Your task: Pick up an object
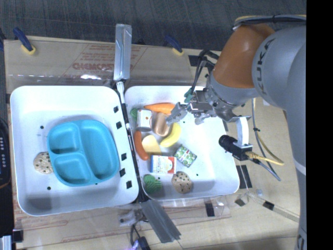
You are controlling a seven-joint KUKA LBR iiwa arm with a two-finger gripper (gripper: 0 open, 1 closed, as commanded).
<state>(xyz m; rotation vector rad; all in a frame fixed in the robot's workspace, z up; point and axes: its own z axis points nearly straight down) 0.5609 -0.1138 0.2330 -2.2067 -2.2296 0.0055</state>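
Observation:
The right bin holds a pile of toy food along its left side. In it are an orange carrot, a brown can, a yellow banana, a pale yellow lemon-like piece and a red-orange piece. Nearer the front lie a green-and-white packet, a small carton, a cookie and a green vegetable. My gripper hangs over the bin's upper middle, open. Its left fingertip is just above the banana and the can, and nothing is between the fingers.
The left bin holds a blue divided tray and a second cookie at its left wall. A metal bar stands at the divider between the bins. Cables and a black fitting hang off the wrist over the right bin's right rim.

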